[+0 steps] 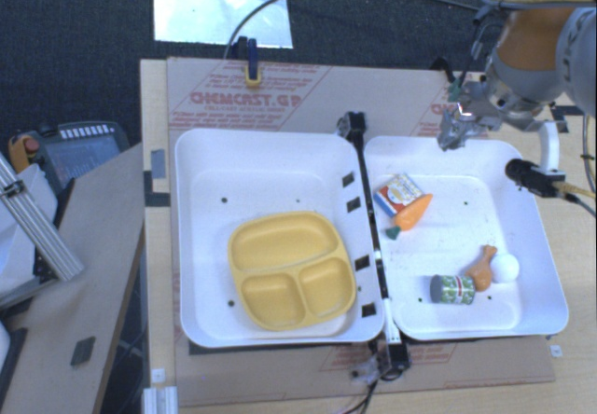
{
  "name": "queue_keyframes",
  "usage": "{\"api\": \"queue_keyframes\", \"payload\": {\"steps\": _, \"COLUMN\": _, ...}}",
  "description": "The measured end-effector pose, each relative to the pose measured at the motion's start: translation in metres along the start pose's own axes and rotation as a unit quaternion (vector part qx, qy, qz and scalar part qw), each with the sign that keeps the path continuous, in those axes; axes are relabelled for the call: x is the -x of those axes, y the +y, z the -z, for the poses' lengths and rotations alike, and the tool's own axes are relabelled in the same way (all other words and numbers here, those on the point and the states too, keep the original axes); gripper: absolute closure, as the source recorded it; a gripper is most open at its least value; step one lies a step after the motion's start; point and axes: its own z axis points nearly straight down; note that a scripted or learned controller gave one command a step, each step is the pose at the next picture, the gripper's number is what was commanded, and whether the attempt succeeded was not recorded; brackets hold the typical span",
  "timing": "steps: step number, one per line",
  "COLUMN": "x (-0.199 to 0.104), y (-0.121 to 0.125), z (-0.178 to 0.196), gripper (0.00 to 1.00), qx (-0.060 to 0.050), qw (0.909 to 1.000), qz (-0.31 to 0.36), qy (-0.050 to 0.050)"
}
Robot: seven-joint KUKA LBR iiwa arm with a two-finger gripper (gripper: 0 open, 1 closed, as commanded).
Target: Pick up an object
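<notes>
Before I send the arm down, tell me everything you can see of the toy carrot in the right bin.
The toy carrot is a small orange cone with a green stub at its lower-left end, smooth like plastic. It lies flat and diagonal, tip toward upper right, in the far-left part of the right bin, near the divider. Its upper side rests against a small printed packet. The gripper hangs above the bin's far edge, apart from it.
</notes>
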Motion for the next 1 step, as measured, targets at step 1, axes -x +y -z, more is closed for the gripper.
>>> {"api": "queue_keyframes", "payload": {"steps": 1, "x": -0.0393, "y": -0.0188, "z": -0.0051, "gripper": 1.00, "qx": -0.002, "qw": 1.0000, "qz": 0.001, "qy": 0.001}}
